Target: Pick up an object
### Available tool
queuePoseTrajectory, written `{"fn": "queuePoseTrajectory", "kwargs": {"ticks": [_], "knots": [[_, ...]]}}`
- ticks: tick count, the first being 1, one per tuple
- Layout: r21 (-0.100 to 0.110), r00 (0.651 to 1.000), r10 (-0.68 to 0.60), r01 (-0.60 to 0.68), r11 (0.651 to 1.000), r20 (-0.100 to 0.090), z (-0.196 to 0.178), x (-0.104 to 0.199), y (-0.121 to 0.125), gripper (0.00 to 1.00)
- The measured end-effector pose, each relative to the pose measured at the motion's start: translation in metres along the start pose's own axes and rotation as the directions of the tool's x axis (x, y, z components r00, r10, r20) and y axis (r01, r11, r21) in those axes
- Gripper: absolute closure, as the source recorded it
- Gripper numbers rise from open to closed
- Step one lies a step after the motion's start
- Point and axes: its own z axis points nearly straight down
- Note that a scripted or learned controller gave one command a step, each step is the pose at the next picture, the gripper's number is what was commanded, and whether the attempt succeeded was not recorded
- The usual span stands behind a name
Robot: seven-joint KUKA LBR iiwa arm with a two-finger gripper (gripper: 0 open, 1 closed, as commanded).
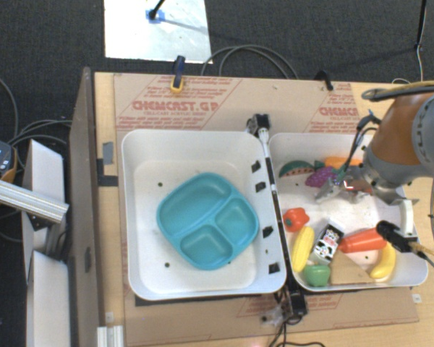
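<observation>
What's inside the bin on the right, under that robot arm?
The right bin holds toy food: a corn cob, carrot, banana, purple grapes, a red pepper and a green fruit. The arm covers the bin's far right corner.

Two bins sit side by side on the counter (202, 96): the left bin (141, 194) holds a divided plate (207, 220) near its centre. In the right bin (412, 270), the hand (338, 185) is at 12 o'clock beside the grapes (320, 176). A pepper (296, 217) lies at 9, with corn (302, 247) just below it and a carrot (362, 241) and banana (383, 263) toward 5.
</observation>
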Motion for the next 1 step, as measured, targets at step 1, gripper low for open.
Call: {"fn": "queuePoseTrajectory", "kwargs": {"ticks": [1], "knots": [[0.019,1.0,-0.012,0.012,1.0,-0.002,-0.0094,0.0024,0.0854,0.0]]}}
